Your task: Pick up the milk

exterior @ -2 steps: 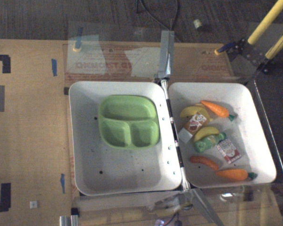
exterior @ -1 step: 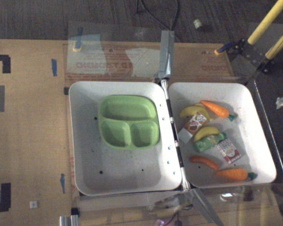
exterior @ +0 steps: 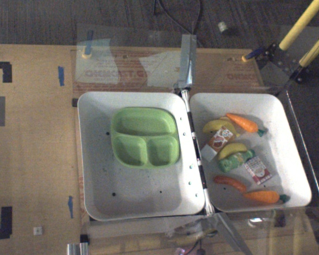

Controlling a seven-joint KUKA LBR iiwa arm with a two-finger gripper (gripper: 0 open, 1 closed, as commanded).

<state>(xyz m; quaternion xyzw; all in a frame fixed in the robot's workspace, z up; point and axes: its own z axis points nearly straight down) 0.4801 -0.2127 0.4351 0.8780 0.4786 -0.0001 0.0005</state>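
Observation:
The right bin (exterior: pixel 290 142) holds the toy groceries. A small white carton with red print (exterior: pixel 258 170), which looks like the milk, lies flat near the bin's middle right. A brown and white carton (exterior: pixel 218 141) lies tilted at the bin's left side, between two yellow bananas (exterior: pixel 219 125) (exterior: pixel 231 150). A green bottle (exterior: pixel 235 161) lies just left of the white carton, touching or almost touching it.
An orange carrot (exterior: pixel 243 122) lies at the back of the right bin, another carrot (exterior: pixel 263 197) at the front, and a red pepper (exterior: pixel 229 183) beside it. The left bin (exterior: pixel 95 142) holds a green divided plate (exterior: pixel 145 137). Yellow poles (exterior: pixel 303 20) stand at the back right.

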